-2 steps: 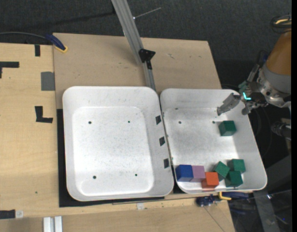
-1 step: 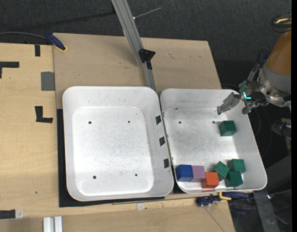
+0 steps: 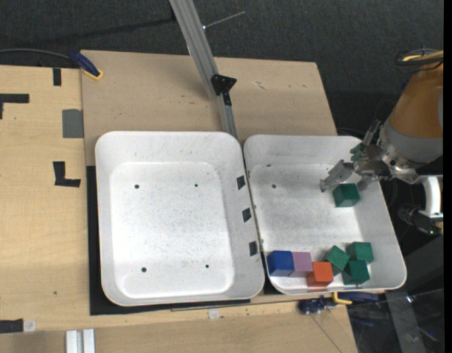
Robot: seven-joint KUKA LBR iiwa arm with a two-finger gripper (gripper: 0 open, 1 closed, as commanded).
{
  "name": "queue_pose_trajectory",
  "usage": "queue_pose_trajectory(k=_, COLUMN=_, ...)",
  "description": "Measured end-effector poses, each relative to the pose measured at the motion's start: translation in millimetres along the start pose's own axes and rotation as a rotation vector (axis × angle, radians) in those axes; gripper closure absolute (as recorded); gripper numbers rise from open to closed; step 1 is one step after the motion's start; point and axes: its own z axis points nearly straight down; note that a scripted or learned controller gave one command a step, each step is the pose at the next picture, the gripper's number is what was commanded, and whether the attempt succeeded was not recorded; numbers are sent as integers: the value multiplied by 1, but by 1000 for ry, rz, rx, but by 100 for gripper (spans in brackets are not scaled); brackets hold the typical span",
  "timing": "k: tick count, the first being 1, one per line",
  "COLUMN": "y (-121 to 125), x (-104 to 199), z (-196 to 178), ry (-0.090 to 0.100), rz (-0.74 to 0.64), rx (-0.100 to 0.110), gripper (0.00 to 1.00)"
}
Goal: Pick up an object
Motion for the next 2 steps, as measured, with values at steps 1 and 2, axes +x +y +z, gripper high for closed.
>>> queue_pose_trajectory(k=1, y=-5, x=6, z=46, ry=0, rz=0, rx=0, gripper=0)
queue_pose_trajectory(k=2, y=-4, x=6, z=73, ry=0, rz=-1, rx=-6, gripper=0)
